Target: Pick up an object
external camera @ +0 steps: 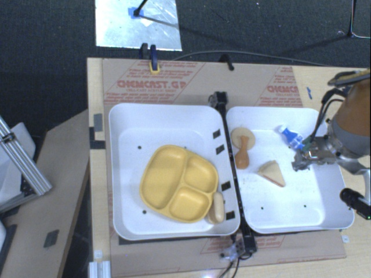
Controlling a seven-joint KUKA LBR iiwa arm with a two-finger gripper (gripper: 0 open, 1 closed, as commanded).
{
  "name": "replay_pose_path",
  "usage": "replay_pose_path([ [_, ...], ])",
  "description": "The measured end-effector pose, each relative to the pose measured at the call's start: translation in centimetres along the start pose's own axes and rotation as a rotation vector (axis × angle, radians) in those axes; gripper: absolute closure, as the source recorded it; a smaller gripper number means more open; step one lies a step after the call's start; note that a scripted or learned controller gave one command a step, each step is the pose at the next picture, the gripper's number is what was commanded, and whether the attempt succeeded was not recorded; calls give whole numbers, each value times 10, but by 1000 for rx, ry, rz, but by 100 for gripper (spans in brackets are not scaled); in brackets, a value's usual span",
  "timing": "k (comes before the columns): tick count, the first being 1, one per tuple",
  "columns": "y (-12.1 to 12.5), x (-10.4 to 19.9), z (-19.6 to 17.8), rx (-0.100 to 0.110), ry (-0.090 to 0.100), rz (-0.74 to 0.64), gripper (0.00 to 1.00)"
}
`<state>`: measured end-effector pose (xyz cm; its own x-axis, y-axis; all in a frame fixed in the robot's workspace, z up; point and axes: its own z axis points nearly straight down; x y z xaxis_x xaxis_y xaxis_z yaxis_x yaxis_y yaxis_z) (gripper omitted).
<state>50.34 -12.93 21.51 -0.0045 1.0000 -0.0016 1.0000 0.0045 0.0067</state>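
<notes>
Two white bins are sitting side by side on the tabletop. The left bin is holding a yellow divided tray, with a small beige piece lying against the tray's lower right corner. The right bin is holding a wooden spoon near its left wall, a tan wedge near its middle, and a blue-and-white item toward its upper right. The arm is reaching in from the right, and its hand is hanging over the right bin, just beside the blue-and-white item and right of the wedge.
</notes>
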Motion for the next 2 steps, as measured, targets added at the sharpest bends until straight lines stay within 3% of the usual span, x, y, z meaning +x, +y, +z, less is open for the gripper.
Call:
replay_pose_path([
  [1,2,0,-49,0,0,0,100],
  [2,12,47,-51,4,2,-5,100],
])
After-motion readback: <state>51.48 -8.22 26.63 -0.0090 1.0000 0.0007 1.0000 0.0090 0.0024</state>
